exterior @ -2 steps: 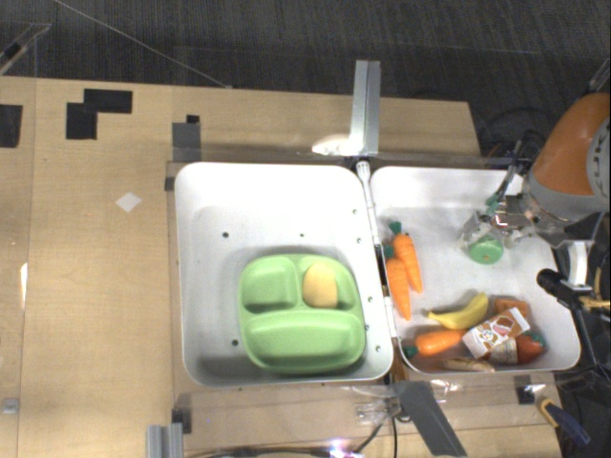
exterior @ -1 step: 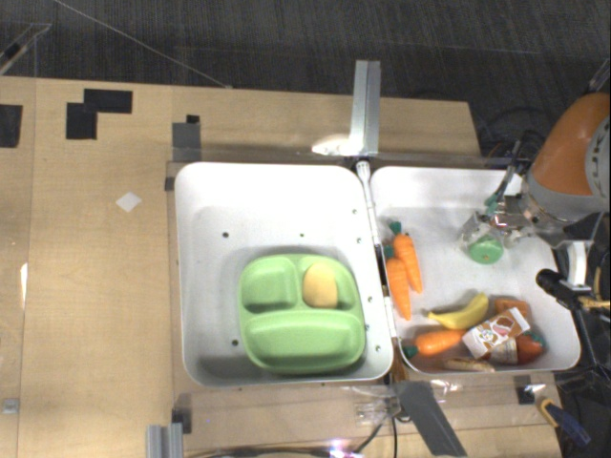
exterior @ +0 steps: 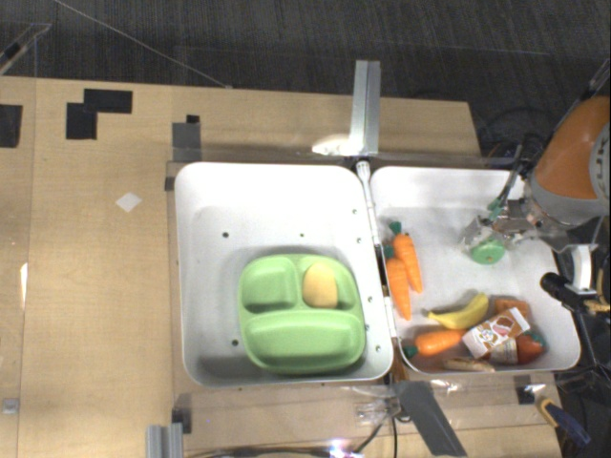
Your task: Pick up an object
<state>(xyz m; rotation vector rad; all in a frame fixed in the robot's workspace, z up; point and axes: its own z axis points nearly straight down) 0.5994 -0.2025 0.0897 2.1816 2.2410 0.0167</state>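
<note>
Seen from above at a slant: a light wooden tabletop point(exterior: 86, 284) carrying two shallow white bins side by side. Far to the left of the end effector, the left bin point(exterior: 220, 218), holding a green divided tray point(exterior: 301, 337) with a yellow lemon-like fruit point(exterior: 321, 285) in its upper right compartment. Between the bins, a grey metal post point(exterior: 367, 103) rising at the back. Closer in, the right bin point(exterior: 434, 203), with two orange toy carrots point(exterior: 403, 265) lying lengthwise along its left wall, green tops toward the back, well apart from the end effector. Below and to the left of the end effector, near the bin's front edge: a yellow banana point(exterior: 461, 311) resting over another orange carrot-like piece point(exterior: 439, 343), and just right of these a small labelled packet point(exterior: 495, 336) among reddish-orange items too jumbled to name. At upper right of the bin, the end effector point(exterior: 495, 229), metal fingers spread and angled down, poised over a small green round object point(exterior: 488, 251); contact with it impossible to judge, nothing visibly pinched between the fingers. Behind, the grey arm with its orange band point(exterior: 578, 151) reaching in from the right.
</note>
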